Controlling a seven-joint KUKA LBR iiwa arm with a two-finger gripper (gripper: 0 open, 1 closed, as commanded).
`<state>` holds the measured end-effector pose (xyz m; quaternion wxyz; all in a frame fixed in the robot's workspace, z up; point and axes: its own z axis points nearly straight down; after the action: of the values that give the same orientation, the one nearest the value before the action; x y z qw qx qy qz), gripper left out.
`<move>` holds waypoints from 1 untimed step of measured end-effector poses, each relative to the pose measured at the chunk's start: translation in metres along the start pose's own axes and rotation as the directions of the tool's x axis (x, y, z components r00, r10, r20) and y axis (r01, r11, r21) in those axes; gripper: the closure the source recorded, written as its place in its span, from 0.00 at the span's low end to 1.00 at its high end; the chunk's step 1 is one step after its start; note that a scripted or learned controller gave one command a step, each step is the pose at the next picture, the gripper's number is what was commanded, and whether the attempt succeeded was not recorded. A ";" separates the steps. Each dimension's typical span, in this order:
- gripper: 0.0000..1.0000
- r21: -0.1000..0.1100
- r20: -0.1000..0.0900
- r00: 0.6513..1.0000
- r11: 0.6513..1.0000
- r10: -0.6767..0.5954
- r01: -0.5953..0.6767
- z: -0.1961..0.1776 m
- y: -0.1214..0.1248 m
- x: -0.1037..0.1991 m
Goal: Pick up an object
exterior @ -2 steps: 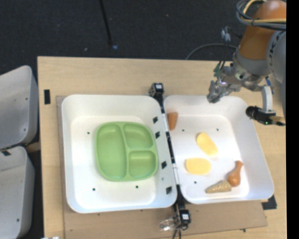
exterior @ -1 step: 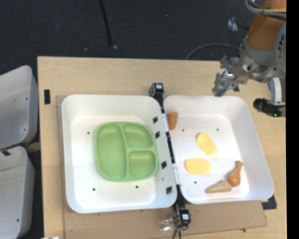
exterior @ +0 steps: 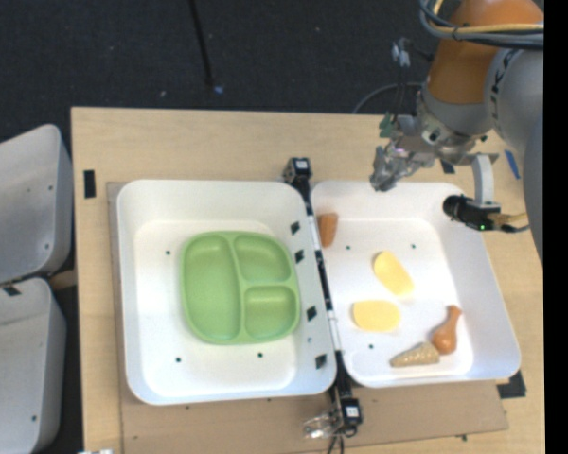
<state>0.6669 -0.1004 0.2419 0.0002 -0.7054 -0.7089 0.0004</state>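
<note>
The right bin (exterior: 473, 253) holds several small food-like pieces. An orange piece (exterior: 328, 227) lies at its far left edge. Two yellow pieces sit in the middle, one (exterior: 393, 272) above the other (exterior: 376, 316). An orange-brown drumstick shape (exterior: 446, 329) and a tan cone (exterior: 414, 355) lie near the front right. My gripper (exterior: 386, 176) hangs over the far rim of the right bin, well above and behind these pieces, with nothing seen between its fingers.
The left bin (exterior: 147, 253) bears a green divided plate (exterior: 239, 286). A divider with black clips (exterior: 314, 272) runs between the bins. White chair-like shapes (exterior: 19, 253) stand at the far left, off the bench.
</note>
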 end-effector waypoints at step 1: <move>1.00 -0.001 0.000 1.000 1.000 0.000 0.000 0.009 0.000 0.050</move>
<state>0.6662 -0.0500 0.2334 -0.0002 -0.7054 -0.7089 0.0001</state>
